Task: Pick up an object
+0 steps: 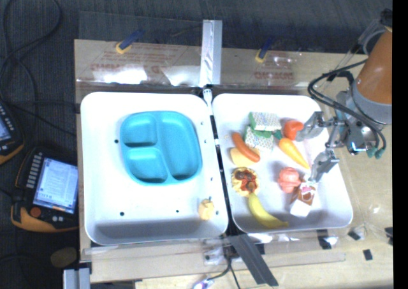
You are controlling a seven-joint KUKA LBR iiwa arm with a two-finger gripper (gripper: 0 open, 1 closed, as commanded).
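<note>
The right bin holds several toy foods: an orange carrot, a red tomato, a green-and-white box, an orange sausage, a banana, a pink-red fruit and a cake slice. My gripper hangs over the right side of this bin, open, its fingers spread wide. One fingertip is near the tomato and the other just above the cake slice. Nothing sits between the fingers; the carrot lies just left of them.
The left bin carries a blue divided plate and a small yellow toy near its front right corner. A brown-and-yellow toy lies beside the banana. Cables and a handheld pendant lie off the bench at left.
</note>
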